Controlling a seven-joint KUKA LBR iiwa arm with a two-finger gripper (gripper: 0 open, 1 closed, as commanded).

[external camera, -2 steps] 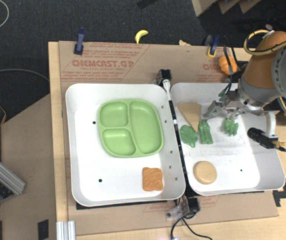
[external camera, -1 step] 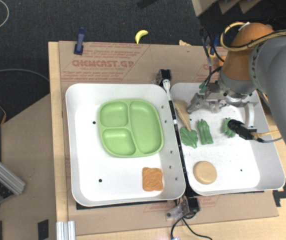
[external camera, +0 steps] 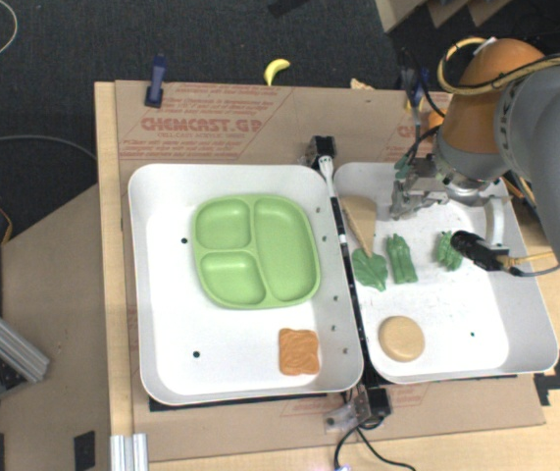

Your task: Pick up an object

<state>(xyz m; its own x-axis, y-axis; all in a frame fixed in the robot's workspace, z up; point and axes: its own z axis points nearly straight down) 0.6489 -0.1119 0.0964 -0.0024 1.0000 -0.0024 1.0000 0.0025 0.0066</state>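
Two white bins are seen from above on a table. The hand (external camera: pixel 412 199) is lowered into the far end of the right-hand bin (external camera: pixel 525 337); whether it is apart or together cannot be told. Nothing is seen held. Nearest to it, just toward the viewer, lies a green piece (external camera: pixel 400 259), its long axis running roughly away from the viewer. Two similar green pieces flank it.
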